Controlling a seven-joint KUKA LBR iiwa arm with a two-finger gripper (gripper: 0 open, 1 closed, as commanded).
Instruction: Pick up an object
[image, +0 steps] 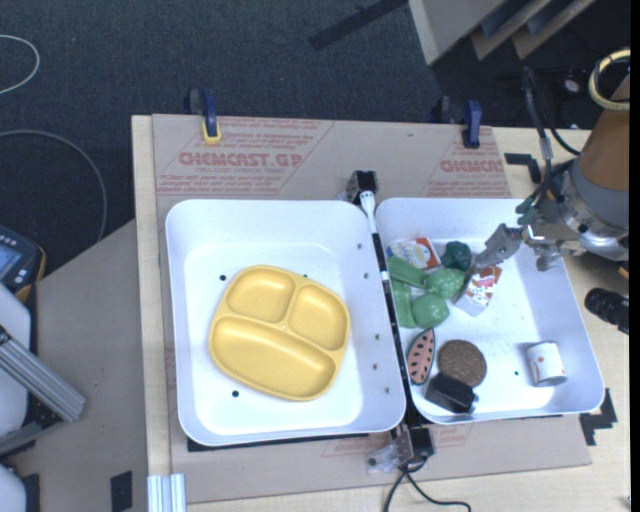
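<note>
Two white bins are seen side by side on the bench (150, 300). In the left bin (190, 240) a yellow divided plate (279, 331) is laid. In the right bin (570, 330) green toy pieces (420, 290), a small red-and-white packet (481, 290), a watermelon slice (421, 357), a brown disc (461, 362), a black block (450, 392) and a small white cup (545, 362) are scattered. The jaws (492, 250) are held over the packet; how far they are parted cannot be told, and nothing is seen gripped.
</note>
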